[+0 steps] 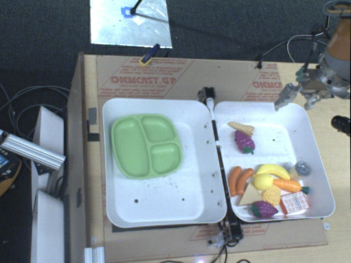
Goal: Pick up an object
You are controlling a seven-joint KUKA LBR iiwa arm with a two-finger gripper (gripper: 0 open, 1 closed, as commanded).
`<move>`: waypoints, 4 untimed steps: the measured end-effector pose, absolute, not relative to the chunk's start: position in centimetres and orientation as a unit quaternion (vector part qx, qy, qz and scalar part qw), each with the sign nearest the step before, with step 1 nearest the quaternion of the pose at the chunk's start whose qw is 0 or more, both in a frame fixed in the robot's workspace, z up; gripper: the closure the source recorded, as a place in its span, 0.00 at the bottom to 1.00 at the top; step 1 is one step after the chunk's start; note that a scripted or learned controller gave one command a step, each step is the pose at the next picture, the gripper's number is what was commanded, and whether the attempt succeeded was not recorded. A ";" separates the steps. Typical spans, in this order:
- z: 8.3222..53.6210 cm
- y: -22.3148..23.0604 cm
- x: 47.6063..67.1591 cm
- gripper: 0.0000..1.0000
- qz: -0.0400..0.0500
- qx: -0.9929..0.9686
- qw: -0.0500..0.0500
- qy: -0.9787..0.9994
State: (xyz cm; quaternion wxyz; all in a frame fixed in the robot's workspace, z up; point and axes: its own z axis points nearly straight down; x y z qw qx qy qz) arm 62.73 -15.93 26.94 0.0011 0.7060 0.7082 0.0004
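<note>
My gripper (pixel 299 98) hangs open above the far right corner of the right bin (pixel 274 130), with nothing between its fingers. Inside that bin lie a purple grape bunch (pixel 244 142) and a cone-shaped piece (pixel 242 127) near the middle. Toward the front sit a yellow banana (pixel 274 170), a lemon (pixel 263 181), an orange carrot (pixel 286 184), two small orange sausages (pixel 239 179), a cheese wedge (pixel 249 195), a cracker (pixel 271 194), a second grape bunch (pixel 264 209), a red and white box (pixel 295 203) and a grey round piece (pixel 302 167).
The left bin (pixel 137 207) holds a green divided plate (pixel 146 145). A cardboard sheet (pixel 164 75) lies under both bins. Black cables (pixel 285 45) run behind the right bin near the arm.
</note>
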 end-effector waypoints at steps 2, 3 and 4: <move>10.9 -8.5 63.9 0.00 0.000 0.705 -0.001 0.709; 8.4 -8.9 62.8 0.00 0.000 0.706 0.000 0.708; 8.5 -9.1 63.4 0.00 0.001 0.706 0.001 0.708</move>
